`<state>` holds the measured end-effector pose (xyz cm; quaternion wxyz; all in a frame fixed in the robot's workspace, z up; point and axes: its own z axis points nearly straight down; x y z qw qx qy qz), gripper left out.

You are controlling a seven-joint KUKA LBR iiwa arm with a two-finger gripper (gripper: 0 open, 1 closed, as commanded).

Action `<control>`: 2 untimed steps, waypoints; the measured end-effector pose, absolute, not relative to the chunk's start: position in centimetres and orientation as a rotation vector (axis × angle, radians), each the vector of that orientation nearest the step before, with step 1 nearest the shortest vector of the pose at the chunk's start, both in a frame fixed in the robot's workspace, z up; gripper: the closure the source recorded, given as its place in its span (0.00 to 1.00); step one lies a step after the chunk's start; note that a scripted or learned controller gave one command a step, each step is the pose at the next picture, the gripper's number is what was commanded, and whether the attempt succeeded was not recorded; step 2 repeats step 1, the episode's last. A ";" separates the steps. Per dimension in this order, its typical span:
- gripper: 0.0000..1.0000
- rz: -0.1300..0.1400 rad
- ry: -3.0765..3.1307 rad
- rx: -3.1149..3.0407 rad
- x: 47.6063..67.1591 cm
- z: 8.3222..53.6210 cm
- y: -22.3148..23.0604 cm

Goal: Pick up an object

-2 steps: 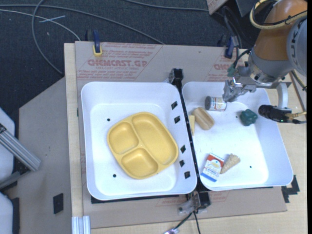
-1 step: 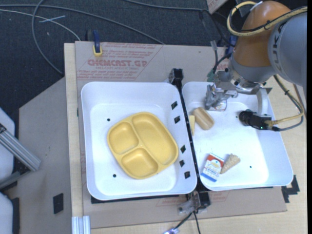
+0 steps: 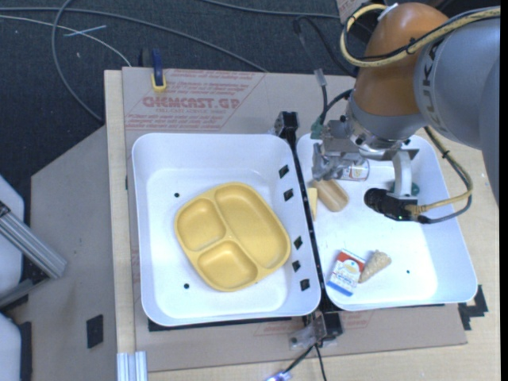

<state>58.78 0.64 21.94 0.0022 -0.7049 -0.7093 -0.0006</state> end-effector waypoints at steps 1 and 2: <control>1.00 -0.002 -2.225 -2.212 57.4 23.2 5.4; 1.00 -0.002 -2.225 -2.212 57.4 23.2 5.4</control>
